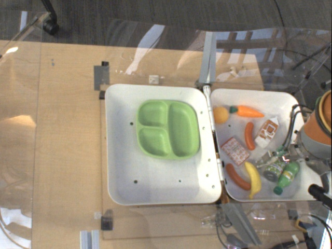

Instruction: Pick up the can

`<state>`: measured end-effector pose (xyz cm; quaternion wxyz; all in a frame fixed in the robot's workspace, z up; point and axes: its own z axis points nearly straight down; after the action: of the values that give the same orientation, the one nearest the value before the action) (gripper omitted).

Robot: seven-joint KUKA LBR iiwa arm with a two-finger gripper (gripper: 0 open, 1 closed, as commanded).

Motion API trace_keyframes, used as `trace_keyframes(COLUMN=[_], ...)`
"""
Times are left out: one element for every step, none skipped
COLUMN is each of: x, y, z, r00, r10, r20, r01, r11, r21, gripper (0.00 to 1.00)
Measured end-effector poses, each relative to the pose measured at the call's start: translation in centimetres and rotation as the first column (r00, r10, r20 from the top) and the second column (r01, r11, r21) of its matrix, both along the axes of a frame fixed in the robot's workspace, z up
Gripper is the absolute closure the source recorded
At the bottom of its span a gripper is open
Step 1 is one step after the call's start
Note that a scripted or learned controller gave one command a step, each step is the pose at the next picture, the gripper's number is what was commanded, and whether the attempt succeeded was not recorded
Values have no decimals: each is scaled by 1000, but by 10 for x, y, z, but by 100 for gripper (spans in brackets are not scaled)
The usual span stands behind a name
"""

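Observation:
The can (270,172) is a small silvery cylinder in the right bin (290,98), near the bin's front, between the banana (253,177) and the green bottle (287,176). My gripper (280,157) reaches in from the right and hangs just above and behind the can, close to the bottle's top. Dark cables and the wrist partly hide it. The grey arm with its orange band (317,127) stands at the right edge.
The right bin also holds an orange (220,114), a carrot (249,111), a small carton (267,132), two red sausages (249,135) (237,176) and a pink patterned box (235,150). A green divided plate (169,128) lies in the left bin (120,154).

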<state>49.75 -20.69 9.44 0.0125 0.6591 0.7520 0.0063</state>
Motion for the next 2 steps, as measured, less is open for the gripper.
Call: trace_keyframes(x=[5,110], y=[-1,43], z=[13,54], r00=[1000,996], r10=[4,88], r20=[14,-20], r01=[-3,-88], r11=[1000,996], r21=[-8,5], gripper=[100,100])
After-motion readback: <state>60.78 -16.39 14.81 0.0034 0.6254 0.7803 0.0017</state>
